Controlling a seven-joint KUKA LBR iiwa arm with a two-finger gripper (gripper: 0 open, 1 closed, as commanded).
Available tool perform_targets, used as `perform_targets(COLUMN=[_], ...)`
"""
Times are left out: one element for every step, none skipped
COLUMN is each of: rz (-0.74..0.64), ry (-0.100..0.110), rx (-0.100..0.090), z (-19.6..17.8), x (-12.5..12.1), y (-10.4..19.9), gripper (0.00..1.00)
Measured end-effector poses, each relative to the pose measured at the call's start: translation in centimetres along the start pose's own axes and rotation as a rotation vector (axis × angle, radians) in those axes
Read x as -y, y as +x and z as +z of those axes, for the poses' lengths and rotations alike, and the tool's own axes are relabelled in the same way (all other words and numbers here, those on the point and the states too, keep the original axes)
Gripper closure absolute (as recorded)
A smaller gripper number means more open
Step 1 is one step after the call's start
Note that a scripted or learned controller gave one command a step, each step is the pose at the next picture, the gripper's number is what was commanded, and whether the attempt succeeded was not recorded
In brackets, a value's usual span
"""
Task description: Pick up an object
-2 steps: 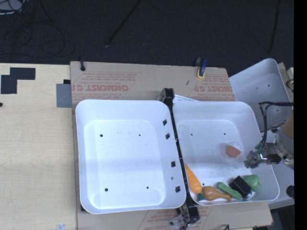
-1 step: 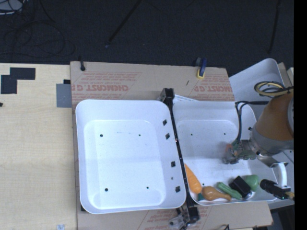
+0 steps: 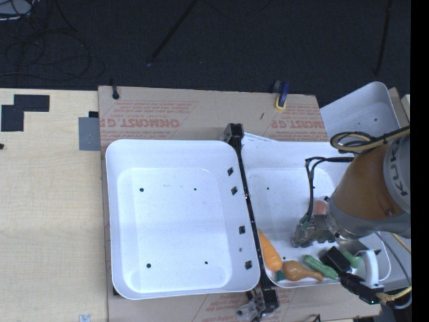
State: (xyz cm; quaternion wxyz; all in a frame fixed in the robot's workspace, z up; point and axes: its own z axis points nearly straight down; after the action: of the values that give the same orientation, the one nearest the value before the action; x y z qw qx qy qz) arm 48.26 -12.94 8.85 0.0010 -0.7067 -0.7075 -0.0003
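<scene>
My gripper [image 3: 305, 234] hangs low inside the right bin [image 3: 281, 180], near its front right part, under the grey arm with the orange band. An orange carrot-shaped object [image 3: 269, 251] lies along the bin's front left side. Just right of it sits a tan, pear-shaped object [image 3: 297, 270], and a green object [image 3: 320, 265] lies beside that, partly under the arm. A small pinkish thing [image 3: 320, 207] peeks out behind the wrist. The gripper tips sit a little above and behind the tan object; nothing shows between them.
The left bin [image 3: 174, 220] lies beside the right one, split from it by a black divider [image 3: 244, 200]. Both bins rest on cardboard [image 3: 201, 116]. A black cable [image 3: 312, 180] loops over the right bin's back. A white sheet [image 3: 362, 116] stands at the far right.
</scene>
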Motion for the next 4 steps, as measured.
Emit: perform_targets(rz=[0.000,-0.002,0.000,-0.002], ry=[-0.002,-0.009,0.004,0.006], rx=[0.002,0.001,0.001,0.001], z=[0.0,-10.3,-10.8,-11.7], x=[0.6,-2.0,-1.7,-1.7], y=[4.9,7.5,7.3,7.2], gripper=[1.00,1.00,1.00,1.00])
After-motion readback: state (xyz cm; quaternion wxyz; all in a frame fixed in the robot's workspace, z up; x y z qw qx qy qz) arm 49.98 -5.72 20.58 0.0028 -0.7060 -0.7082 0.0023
